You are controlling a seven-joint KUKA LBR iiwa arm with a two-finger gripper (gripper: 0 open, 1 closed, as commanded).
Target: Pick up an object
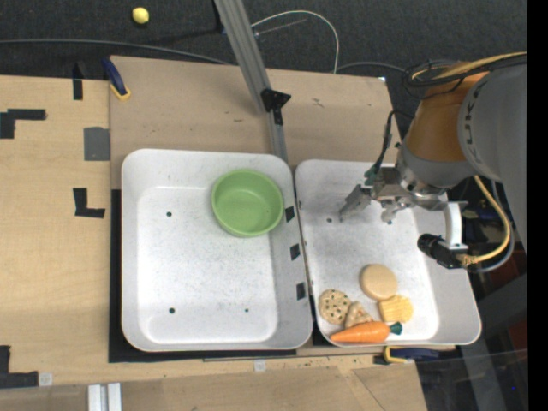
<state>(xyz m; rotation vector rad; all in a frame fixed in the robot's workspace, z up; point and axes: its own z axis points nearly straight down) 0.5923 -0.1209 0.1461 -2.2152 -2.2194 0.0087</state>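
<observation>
The table (pixel 188 101), a pale wooden surface marked with dark tape pieces, carries two shallow white bins side by side. The left bin (pixel 163 264) holds a green bowl (pixel 247 202), which stands upright in its upper right part, near the wall shared with the neighbouring bin. The right bin (pixel 342 247) holds a cluster of small food items in its lower part, near the front wall.

The arm (pixel 467 118), grey with an orange band, enters from the right and hangs over the upper right part of the right bin. Its tool (pixel 366 206) hovers above bare bin floor, well apart from the food cluster below it. The two fingers are spread, one (pixel 352 202) reaching toward the bin's middle, and nothing lies between them.

Within the cluster, an orange carrot (pixel 363 333) with a green tip lies lengthwise along the front wall. A round tan bun (pixel 378 281) sits highest in the group. Just below it rests a yellow wedge (pixel 396 308), touching the carrot. A speckled cookie (pixel 333 305) lies at the left of the cluster, beside a small brown piece (pixel 357 314) too small to identify.

A grey pole (pixel 248 50) slants across the table's upper edge, and a small yellow ball (pixel 139 14) lies on the dark floor beyond.
</observation>
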